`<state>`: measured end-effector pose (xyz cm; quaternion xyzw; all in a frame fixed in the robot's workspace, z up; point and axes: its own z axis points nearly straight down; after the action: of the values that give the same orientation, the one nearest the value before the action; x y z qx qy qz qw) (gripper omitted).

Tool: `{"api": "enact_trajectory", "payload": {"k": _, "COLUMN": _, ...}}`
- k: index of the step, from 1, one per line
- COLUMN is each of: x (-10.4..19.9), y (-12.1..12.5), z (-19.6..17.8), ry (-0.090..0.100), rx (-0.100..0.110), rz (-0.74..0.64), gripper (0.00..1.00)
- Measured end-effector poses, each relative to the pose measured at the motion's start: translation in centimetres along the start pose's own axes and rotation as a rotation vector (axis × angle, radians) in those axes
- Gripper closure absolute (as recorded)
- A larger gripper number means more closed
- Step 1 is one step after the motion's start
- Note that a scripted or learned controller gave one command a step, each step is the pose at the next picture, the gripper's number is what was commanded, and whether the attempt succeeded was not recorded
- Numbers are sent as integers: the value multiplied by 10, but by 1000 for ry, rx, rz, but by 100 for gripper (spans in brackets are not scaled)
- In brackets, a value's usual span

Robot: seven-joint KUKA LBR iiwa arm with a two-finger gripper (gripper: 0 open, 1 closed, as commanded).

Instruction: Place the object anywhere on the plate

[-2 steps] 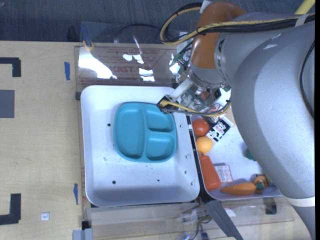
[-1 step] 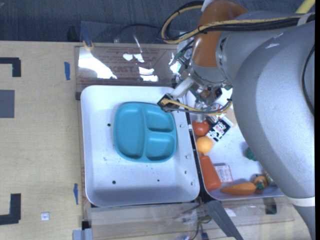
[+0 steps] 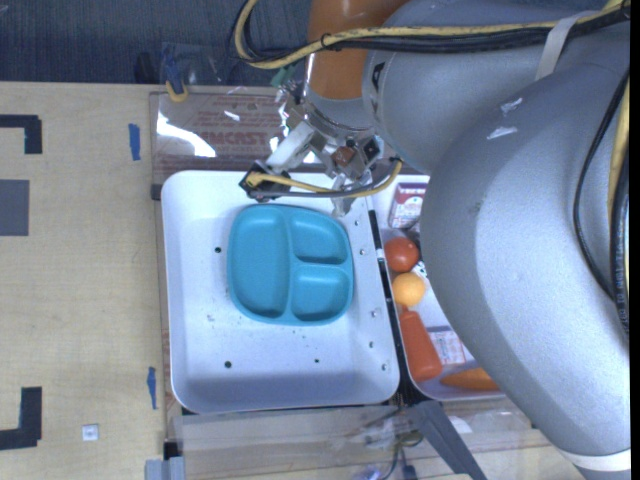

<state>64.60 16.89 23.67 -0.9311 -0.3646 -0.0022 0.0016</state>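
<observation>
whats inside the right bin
The right bin holds a red-orange ball, a yellow ball, an orange-red piece and a card. The arm covers the rest.

Arm [image 3: 520, 168] comes in from the right, big grey link filling the near side, orange band [image 3: 355, 28] above the wrist at top centre. Wrist points down and left; hand [image 3: 335, 173] sits low (cables looped over the wrist).

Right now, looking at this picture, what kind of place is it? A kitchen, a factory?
Most likely a robotics lab bench, not a kitchen. A grey robot arm reaches over two white bins; one holds a blue divided plate, the other toy-like food. Blue tape marks dot the wooden bench.
</observation>
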Motion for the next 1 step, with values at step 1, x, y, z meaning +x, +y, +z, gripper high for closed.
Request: {"api": "enact_trajectory", "payload": {"k": 1, "x": 40, "y": -42, "z": -47, "ry": -2, "rx": -3, "rz": -275, "gripper": 0}}
